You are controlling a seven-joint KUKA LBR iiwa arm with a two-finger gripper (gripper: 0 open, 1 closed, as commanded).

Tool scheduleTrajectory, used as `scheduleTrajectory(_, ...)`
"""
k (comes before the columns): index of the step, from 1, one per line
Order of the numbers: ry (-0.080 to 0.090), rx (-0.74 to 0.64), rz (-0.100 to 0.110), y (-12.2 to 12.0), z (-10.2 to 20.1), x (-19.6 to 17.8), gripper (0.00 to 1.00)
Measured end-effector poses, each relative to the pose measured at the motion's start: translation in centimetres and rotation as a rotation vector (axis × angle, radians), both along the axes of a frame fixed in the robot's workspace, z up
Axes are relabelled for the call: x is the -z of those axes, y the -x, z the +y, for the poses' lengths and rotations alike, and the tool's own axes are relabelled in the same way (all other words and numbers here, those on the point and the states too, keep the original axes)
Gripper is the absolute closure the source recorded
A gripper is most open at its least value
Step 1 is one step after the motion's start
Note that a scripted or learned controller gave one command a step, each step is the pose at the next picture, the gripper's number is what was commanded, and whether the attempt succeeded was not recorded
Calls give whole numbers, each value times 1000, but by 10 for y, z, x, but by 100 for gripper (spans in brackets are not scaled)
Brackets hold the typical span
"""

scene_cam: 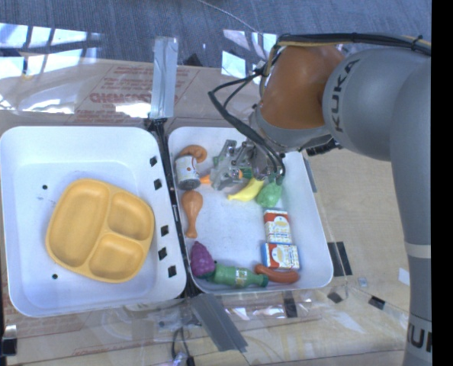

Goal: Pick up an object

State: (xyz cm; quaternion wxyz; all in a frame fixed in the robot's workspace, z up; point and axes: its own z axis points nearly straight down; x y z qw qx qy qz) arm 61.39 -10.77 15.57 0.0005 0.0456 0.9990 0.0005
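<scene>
My gripper (225, 172) hangs low over the upper part of the right bin (238, 227), under the grey arm and its orange band. Directly below and right of it lies a yellow banana (245, 191). A small orange piece (206, 180) and a grey can (187, 175) lie just to its left. A green item (271, 194) sits to its right, partly under the wrist. I see nothing clearly held.
The right bin also holds a brown pastry (194, 155), a drumstick (191, 209), two small boxes (277, 226) (281, 255), purple grapes (201, 259), a green bottle (238, 275) and a red sausage (277, 274). A yellow divided plate (98, 229) lies in the left bin (28, 158).
</scene>
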Motion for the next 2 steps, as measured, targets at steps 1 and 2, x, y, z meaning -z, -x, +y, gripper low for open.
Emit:
scheduleTrajectory(1,0,155,6,78,3,24,100)
scheduleTrajectory(2,0,154,5,77,3,23,0)
